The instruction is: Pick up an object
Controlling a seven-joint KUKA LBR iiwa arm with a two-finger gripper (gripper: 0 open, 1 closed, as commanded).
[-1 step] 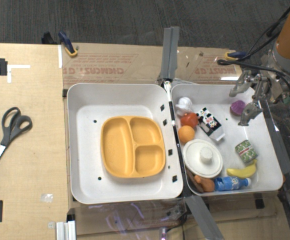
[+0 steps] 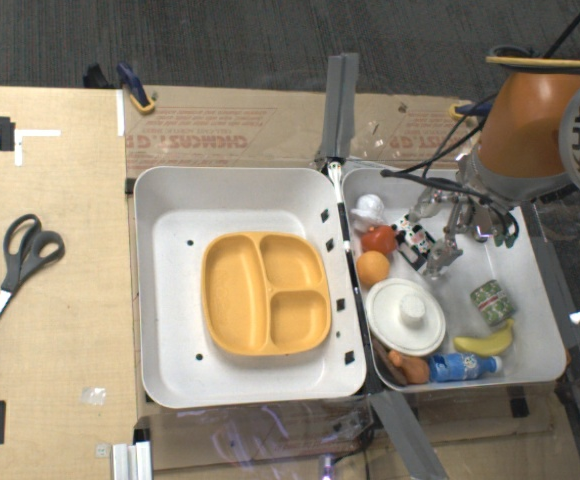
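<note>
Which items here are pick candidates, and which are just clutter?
Job: tool; right bin contents: banana, orange ball, white lid, blue bottle, green can.
Lying about: yellow divided tray in left bin, scissors on bench.

one fixed overhead view, slanting down on both white bins (image 2: pixel 150 298)

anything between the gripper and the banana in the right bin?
Nothing visible stands directly between them. The gripper hangs over the upper middle of the right bin; the banana lies near the front. A small green object sits just above the banana, slightly right of the straight path.
</note>
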